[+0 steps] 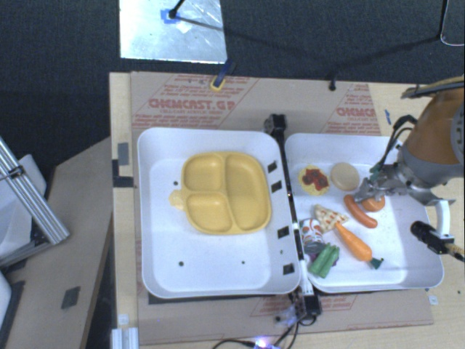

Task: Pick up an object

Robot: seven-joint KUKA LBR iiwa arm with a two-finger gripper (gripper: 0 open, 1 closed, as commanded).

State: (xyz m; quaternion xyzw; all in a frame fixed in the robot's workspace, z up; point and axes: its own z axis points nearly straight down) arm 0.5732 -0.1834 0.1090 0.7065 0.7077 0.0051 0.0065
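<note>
While the arm reaches in from the right, these are the facts.

Gripper: the gripper (370, 189) hangs low over the right bin (407, 271), its tip right at the far end of the sausage (361, 211); whether it is parted or closed on anything cannot be made out.

Sausage: one, orange-red, lying in the right bin's right-centre; its long axis runs from far-left to near-right, the far end under the gripper tip.

Neighbours: one tan bun (344, 175) just far-left of the sausage; one small round pizza (314, 180) left of the bun; one pizza slice (330, 217) left of the sausage; one carrot (354, 243) just near it, running far-left to near-right with its green top at the near end; one green vegetable piece (324, 260) near the bin's left wall.

Crowding: bun and carrot lie close on either side of the sausage.

Left bin: the left bin (156, 267) holds one yellow divided plate (221, 193) with three compartments.
</note>
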